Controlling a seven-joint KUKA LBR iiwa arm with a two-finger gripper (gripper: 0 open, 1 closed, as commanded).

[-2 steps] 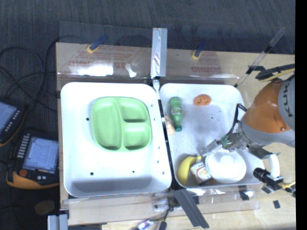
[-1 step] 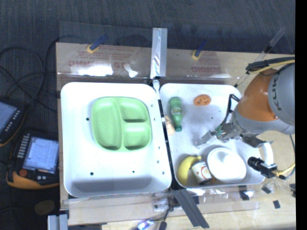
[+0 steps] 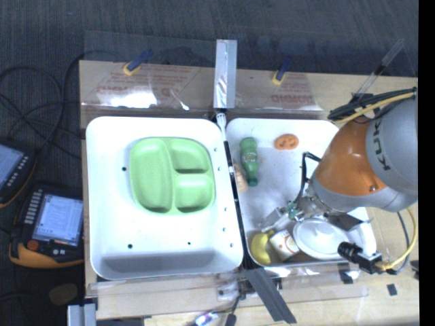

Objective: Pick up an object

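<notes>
In the right bin (image 3: 272,182) a green bottle (image 3: 247,160) lies along the left wall. A small orange disc (image 3: 286,141) rests near the far wall. At the near edge sit a yellow round thing (image 3: 258,248), a small white and red container (image 3: 283,243) and a white bowl (image 3: 318,238). My gripper (image 3: 292,212) is low over the near half of this bin, just above the container and the bowl's rim. I see nothing held in it.
A green divided plate (image 3: 172,173) lies in the left bin (image 3: 109,243). The arm's orange band (image 3: 346,165) covers the right bin's right side. A ridge (image 3: 231,182) divides the two bins.
</notes>
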